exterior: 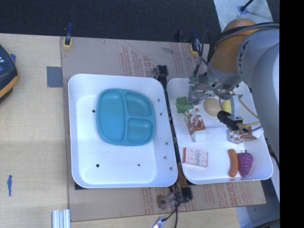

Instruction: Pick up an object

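seen from above, the robot's hand (197, 95) sits low in the far corner of the right bin (213, 177), over a green object (183, 103) beside a yellowish round item (212, 106), grip unclear, while the left bin (85, 170) holds a blue divided plate (126, 116).

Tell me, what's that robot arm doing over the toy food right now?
Gripper low in right bin, by the green block. Nothing seen held. Carton and pale round piece crowd close around it.
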`<state>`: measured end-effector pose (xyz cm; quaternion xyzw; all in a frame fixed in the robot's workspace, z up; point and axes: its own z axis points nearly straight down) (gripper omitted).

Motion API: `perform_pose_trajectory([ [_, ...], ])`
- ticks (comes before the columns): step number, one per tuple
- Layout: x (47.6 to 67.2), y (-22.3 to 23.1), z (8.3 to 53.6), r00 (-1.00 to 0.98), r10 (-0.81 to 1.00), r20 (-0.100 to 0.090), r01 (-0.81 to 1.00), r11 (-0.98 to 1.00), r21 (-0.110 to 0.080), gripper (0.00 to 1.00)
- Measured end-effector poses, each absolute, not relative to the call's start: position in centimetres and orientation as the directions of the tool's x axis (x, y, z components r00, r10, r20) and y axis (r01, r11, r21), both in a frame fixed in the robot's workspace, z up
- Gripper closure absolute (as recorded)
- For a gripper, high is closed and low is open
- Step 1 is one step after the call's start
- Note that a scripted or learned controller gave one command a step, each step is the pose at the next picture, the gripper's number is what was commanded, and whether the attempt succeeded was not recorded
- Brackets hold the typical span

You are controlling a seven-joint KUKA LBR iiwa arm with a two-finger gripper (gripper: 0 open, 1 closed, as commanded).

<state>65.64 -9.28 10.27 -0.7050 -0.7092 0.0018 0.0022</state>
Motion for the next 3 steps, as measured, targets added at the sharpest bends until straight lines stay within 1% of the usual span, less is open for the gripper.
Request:
perform_pose_trajectory([
  [1,65.6,-9.3,10.3,-0.006,1.000,0.001,1.000,0.006,-0.006,0.00],
  [2,65.6,-9.5,9.2,-0.004,1.000,-0.001,1.000,0.004,-0.005,0.00],
  [3,65.6,-9.3,9.2,-0.005,1.000,0.000,1.000,0.005,-0.005,0.00],
])
